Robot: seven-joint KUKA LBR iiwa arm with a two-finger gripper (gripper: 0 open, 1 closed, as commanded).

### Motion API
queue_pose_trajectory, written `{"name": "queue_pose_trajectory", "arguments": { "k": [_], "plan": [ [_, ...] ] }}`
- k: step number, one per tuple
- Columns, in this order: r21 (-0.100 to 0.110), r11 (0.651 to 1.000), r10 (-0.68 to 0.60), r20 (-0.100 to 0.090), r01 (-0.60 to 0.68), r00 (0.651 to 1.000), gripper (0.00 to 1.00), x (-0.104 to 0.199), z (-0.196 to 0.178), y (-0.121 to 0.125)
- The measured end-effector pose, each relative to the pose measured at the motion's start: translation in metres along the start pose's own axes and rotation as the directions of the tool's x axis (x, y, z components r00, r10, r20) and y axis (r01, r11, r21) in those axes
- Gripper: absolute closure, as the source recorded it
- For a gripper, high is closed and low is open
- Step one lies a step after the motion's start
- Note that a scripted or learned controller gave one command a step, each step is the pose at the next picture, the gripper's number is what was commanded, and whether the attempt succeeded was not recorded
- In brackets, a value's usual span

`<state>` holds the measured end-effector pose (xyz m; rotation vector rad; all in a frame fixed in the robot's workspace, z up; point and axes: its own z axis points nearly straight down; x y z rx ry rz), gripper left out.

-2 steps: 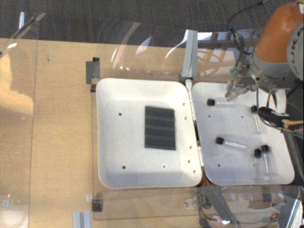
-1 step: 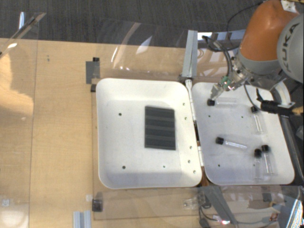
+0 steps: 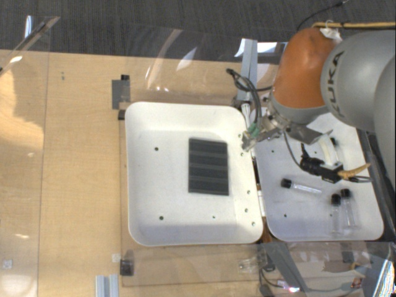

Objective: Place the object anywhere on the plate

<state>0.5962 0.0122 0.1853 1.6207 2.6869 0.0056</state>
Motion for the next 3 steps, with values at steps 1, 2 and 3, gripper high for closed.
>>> {"name": "queue_pose_trajectory", "arguments": {
  "k": [1,2,3],
  "plan": [
    [-0.002,0.978,0.21,0.0,-0.21,0.978,1.0,0.045,-0.049,0.022],
    [0.003,0.989,0.146,-0.001,-0.146,0.989,1.0,0.107,0.063,0.016],
    [-0.001,0.999,-0.049,-0.002,0.049,0.999,1.0,0.213,0.01,0.046]
  ]
}}
